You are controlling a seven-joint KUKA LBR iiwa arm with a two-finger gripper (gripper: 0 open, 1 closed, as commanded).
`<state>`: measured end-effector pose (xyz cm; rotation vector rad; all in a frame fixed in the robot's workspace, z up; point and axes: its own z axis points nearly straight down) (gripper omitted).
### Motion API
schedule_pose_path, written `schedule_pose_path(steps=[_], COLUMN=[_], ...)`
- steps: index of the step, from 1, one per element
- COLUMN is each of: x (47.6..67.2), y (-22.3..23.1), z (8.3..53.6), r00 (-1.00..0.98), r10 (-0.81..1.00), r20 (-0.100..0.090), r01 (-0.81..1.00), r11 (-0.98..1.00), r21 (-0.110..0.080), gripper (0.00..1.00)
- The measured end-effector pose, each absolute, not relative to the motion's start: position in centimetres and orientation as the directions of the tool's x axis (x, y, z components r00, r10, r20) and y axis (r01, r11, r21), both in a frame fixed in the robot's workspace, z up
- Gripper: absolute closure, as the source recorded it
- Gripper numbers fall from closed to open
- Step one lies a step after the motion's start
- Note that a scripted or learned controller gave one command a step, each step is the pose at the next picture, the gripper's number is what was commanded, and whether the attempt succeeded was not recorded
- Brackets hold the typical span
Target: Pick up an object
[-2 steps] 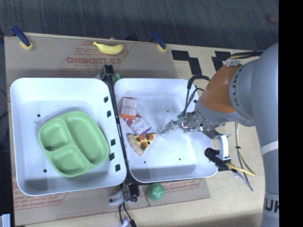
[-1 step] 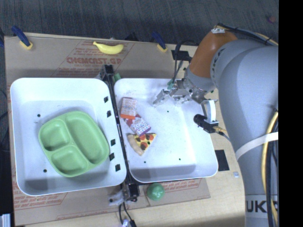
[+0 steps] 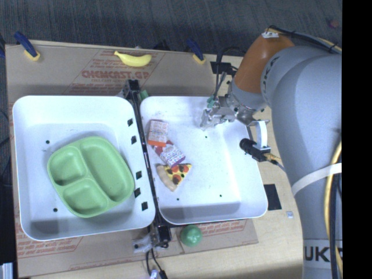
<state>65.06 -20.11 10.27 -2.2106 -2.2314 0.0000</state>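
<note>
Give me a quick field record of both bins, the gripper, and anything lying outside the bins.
left bin: holds a green divided tray
right bin: orange-and-white packet, small purple-and-white packet, toy pizza slice, all near its left wall
gripper: over the right bin's upper part, apart from the items, holding nothing visible
outside bins: yellow banana on the bench above, green ball below the right bin

Dark grey carpet floor (image 3: 116, 7) lies beyond a cardboard-covered bench (image 3: 87, 74) under even light.
</note>
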Motion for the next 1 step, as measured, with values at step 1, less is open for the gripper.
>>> schedule_pose_path(steps=[1], x=[65.77], y=[-13.58], z=[17.95], r00=[-0.006], r10=[1.0], r20=[0.001], r01=[1.0], r11=[0.006], r21=[0.002], gripper=[1.0])
